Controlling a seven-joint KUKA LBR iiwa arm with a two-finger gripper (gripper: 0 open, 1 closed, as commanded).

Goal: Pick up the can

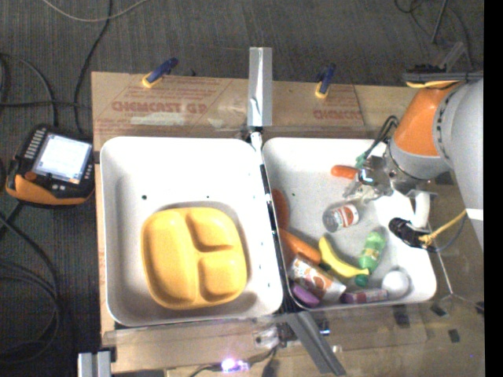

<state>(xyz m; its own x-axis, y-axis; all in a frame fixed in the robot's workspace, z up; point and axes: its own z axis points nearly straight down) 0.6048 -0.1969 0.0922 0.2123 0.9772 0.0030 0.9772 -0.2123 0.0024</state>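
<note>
- The right bin [310,159] holds the can [341,216] lying on its side near the centre, with a banana [339,261] at its six o'clock and a green bottle [371,250] at its four o'clock.
- The gripper [369,181] hangs at the can's one o'clock; its grasp cannot be made out.
- The left bin [126,163] holds a yellow divided tray [195,254].
- Both bins sit on a brown board [173,108] above dark carpet.

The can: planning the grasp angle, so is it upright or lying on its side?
On its side. The can lies tipped in the right bin, its round end facing the camera, just below the gripper.
</note>
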